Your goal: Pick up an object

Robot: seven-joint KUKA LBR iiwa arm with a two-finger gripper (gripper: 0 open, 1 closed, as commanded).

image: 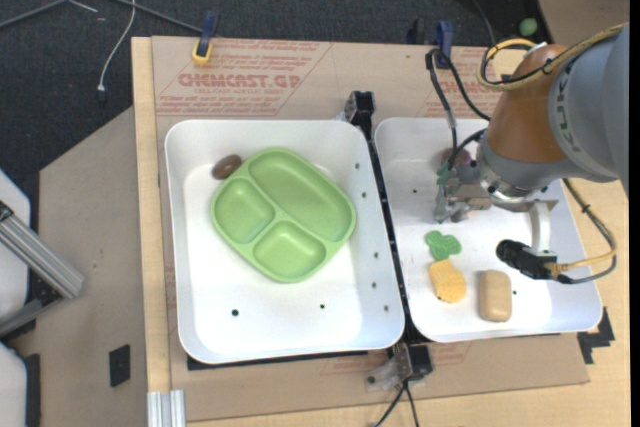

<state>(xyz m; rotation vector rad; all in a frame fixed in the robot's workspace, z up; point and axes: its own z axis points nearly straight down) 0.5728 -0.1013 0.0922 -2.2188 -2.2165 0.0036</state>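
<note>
My gripper [447, 207] hangs over the middle of the right bin [410, 155], pointing down, with the grey arm and its orange band behind it on the right. Just below the gripper lies a small green piece [441, 242]. Nearer the front edge sit a yellow item [448, 282] and, to its right, a tan block [494, 296]. I see nothing held in the gripper.
The left bin [200, 275] holds a green divided plate [283, 213] and a small brown object [227, 166] by the plate's far left corner. A black clip [359, 105] sits at the far end of the ridge between the bins.
</note>
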